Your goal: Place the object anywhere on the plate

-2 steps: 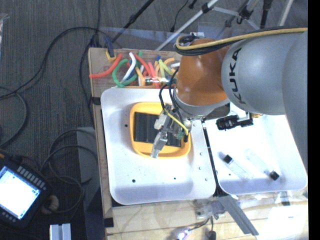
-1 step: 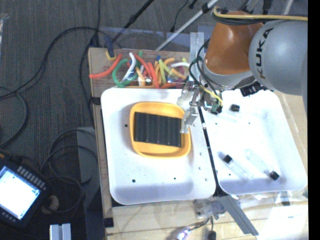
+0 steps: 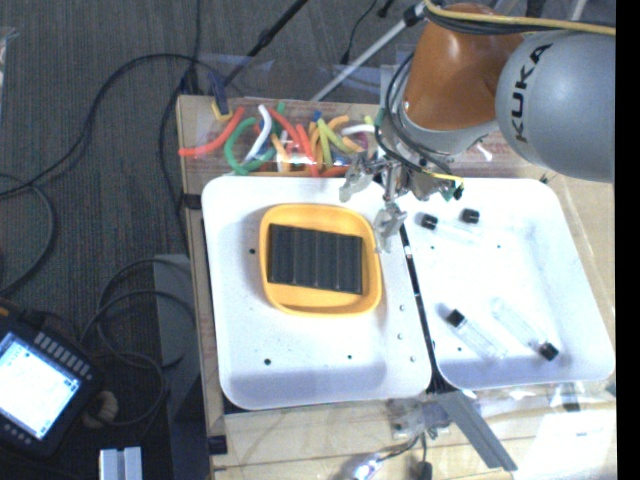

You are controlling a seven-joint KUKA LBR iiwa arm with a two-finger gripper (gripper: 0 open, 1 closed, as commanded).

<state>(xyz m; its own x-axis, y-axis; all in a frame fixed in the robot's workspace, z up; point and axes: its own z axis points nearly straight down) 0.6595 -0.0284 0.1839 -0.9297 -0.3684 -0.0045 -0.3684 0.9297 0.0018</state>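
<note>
Bright even light, soft shadows, slightly grainy

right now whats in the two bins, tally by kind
yellow plate with a dark ridged insert, left bin: 1
clear tubes with black caps, right bin: 3 (near)
total: 4
The gripper hangs between the two bins.

A yellow rectangular plate [image 3: 320,270] with a dark ribbed centre is lying flat in the left bin, while three clear black-capped tubes [image 3: 474,334] are lying scattered in the right bin.
</note>
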